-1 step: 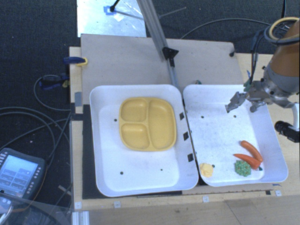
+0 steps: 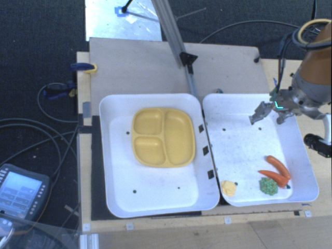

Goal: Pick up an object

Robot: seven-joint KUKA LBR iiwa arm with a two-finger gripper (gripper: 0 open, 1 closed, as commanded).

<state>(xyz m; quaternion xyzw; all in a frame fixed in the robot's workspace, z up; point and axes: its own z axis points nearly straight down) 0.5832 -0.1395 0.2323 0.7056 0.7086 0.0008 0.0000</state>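
Your gripper [image 2: 270,113] hung over the back part of the right bin [image 2: 244,154], its two fingers spread apart with nothing between them. Well apart from it, near the bin's front corner, you had two orange carrots [image 2: 276,170] touching a green broccoli piece [image 2: 268,186], and a yellow lump [image 2: 228,188]. The left bin [image 2: 119,191] held a yellow divided plate [image 2: 163,137].

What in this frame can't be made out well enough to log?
- Gripper, camera view: fingers small and blurred; open or shut is unclear.
- Arm: cut off by the right edge.
- Yellow item at the right bin's near-left corner: too small to identify.
- Green item: too small and blurred to identify.
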